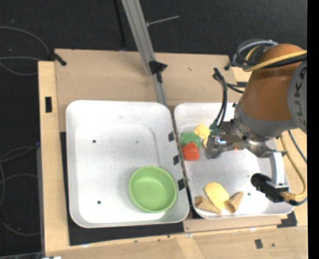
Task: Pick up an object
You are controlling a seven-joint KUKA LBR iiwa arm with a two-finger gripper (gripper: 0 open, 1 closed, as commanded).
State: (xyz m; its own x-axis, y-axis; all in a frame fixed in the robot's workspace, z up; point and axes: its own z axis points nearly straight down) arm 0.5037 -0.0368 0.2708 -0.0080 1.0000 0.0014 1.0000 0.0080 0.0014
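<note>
My gripper (212, 146) hangs low over the right bin (232, 169), close to its left wall. Just to its left lie a green piece (190, 138) and a red-orange piece (191, 152), with a small yellow piece (202, 130) behind them. The arm's orange band and grey wrist cover the bin's back right part. Near the front of the same bin rest a yellow lemon-like piece (216, 193) and two tan cone-shaped pieces (234, 201). A green bowl (153, 189) sits in the left bin (105, 144) at its front right.
A slanted metal pole (143, 42) rises behind the bins, ending near their shared wall. Black clips (176, 158) sit along that wall. Cables and a black fitting (267, 185) hang off the arm over the right bin's front right corner.
</note>
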